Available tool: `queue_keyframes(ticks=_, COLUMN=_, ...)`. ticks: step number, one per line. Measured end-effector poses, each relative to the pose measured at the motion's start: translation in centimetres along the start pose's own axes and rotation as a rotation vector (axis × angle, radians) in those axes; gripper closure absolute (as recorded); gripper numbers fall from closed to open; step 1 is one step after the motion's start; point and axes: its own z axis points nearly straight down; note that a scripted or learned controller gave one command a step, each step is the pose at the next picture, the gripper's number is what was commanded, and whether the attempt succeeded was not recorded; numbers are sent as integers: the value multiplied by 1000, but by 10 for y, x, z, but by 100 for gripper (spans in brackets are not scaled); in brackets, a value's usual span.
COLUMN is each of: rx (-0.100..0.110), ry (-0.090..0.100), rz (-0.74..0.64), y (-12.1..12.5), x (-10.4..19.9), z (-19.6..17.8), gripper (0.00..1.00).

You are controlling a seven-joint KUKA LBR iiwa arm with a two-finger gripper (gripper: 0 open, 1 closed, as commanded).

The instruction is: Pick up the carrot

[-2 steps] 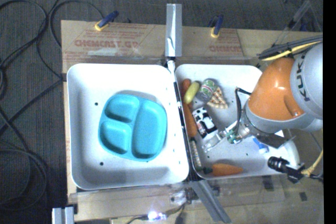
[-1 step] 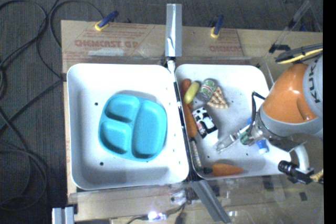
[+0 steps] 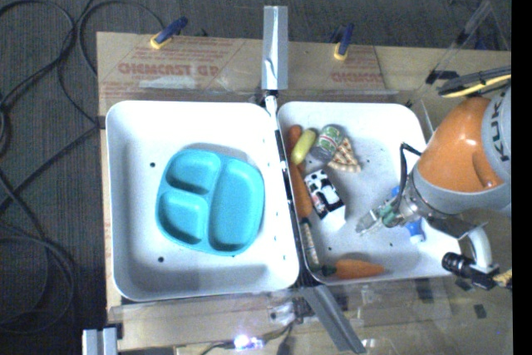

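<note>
— While the arm (image 3: 465,158) is leaning in over the right bin (image 3: 391,116), where is the carrot (image 3: 359,268) sitting?

— It's lying flat by that bin's near wall, well apart from the gripper (image 3: 376,220), which is hovering mid-bin.

— Gripping anything?

— Can't tell from up here. Over left, a blue tray (image 3: 212,199) is resting in the other bin (image 3: 133,137).

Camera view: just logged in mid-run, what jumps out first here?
The blue divided tray sits alone in the left bin. In the right bin, toys crowd the left wall, with a carrot lying apart at the near edge. The orange-banded arm hangs over that bin's right side, its gripper above bare floor.
</note>
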Motion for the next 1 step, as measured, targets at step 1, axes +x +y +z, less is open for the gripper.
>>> queue_keyframes(ticks=1, rx=0, ry=-7, rz=276, y=62, x=-17, z=-115, gripper=100)
